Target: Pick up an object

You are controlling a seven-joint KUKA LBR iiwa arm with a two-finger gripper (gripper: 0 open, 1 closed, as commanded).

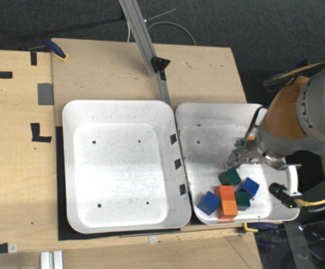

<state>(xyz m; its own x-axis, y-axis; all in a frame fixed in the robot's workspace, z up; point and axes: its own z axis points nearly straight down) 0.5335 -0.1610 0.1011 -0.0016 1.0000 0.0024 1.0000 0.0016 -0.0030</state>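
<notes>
Our pincer (236, 157) hangs low in the right bin (207, 116), just above a dark green block (230, 178) heaped with blue and orange blocks in the near corner, but we cannot tell its state.

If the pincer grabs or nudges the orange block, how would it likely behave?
The orange block looks rigid and flat-sided, so it should slide rather than roll. It looks small, so probably light. Blue and green blocks sit close on either side, so a push would likely shift them too.
</notes>
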